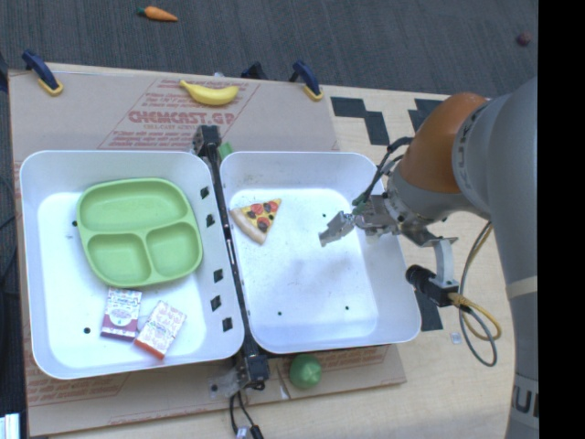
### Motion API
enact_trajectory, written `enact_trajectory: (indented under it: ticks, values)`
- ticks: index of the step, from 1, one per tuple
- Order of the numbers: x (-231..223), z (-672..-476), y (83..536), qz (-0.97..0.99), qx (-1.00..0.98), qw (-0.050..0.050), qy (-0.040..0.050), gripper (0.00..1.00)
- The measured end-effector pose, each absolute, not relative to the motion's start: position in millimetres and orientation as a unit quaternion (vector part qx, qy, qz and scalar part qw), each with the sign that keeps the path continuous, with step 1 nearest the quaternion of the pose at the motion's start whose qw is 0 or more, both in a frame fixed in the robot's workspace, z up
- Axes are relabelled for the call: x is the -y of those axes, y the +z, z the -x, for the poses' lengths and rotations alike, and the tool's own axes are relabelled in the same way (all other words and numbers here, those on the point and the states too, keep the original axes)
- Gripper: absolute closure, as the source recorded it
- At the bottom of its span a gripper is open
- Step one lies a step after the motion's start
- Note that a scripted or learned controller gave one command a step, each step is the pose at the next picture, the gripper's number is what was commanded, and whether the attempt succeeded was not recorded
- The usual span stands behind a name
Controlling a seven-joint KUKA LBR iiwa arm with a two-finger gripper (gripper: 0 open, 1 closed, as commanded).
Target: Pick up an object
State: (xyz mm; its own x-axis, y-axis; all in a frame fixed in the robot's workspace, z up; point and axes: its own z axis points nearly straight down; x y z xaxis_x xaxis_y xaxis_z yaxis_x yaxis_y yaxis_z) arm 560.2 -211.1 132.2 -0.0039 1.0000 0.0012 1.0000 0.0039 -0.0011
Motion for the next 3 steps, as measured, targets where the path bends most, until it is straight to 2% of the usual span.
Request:
enact_trajectory:
  ticks: [1, 2, 3]
  values:
    - [211.1, -475.8, 91.6, 0.705, 0.709, 0.002, 0.0010, 0.00]
    - [210.2, -571.6, 92.1, 0.706, 0.709, 0.001, -0.0005, 0.00]
    - [208.3, -622.2, 155.2, 0.705, 0.709, 0.000, -0.0002, 0.00]
